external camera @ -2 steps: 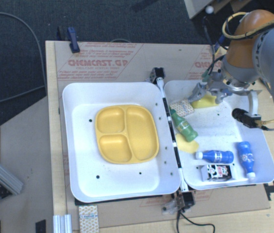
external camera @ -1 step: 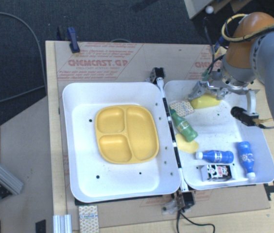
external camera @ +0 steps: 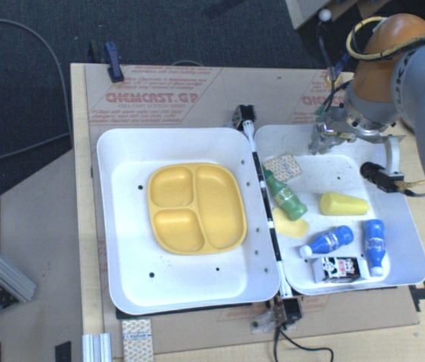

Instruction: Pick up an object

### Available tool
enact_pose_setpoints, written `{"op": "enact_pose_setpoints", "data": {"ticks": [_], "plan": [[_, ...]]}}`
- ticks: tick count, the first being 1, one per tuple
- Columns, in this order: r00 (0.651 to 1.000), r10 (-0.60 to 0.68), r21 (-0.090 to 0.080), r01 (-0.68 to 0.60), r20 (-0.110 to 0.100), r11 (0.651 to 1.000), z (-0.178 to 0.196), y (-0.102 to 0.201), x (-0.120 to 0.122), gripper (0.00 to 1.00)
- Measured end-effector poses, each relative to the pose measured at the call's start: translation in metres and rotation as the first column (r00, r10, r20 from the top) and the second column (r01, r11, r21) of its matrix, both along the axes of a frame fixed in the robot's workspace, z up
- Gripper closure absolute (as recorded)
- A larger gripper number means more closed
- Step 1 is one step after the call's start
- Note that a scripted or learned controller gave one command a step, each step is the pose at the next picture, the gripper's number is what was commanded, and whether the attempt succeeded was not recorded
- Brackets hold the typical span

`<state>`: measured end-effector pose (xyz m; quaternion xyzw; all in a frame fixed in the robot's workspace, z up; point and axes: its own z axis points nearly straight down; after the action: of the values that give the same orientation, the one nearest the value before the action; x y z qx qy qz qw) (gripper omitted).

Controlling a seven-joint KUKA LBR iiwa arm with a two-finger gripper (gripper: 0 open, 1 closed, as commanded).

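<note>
Several objects lay below the gripper (external camera: pixel 325 138): green bottle (external camera: pixel 285 198), yellow piece (external camera: pixel 343 204), blue bottles. Whether it was open, I cannot tell. Descending squarely over the isolated yellow piece seemed wisest.

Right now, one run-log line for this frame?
phase: approach | gripper: over right bin far edge, nothing seen held | right bin: green bottle, two blue bottles | left bin: yellow tray
</note>
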<state>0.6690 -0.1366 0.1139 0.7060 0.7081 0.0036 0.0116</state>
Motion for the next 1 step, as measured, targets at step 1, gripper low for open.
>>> {"op": "enact_pose_setpoints", "data": {"ticks": [1], "plan": [[1.0,0.0,0.0,0.0,-0.001,1.0,-0.0003,0.0,-0.0002,0.0]]}}
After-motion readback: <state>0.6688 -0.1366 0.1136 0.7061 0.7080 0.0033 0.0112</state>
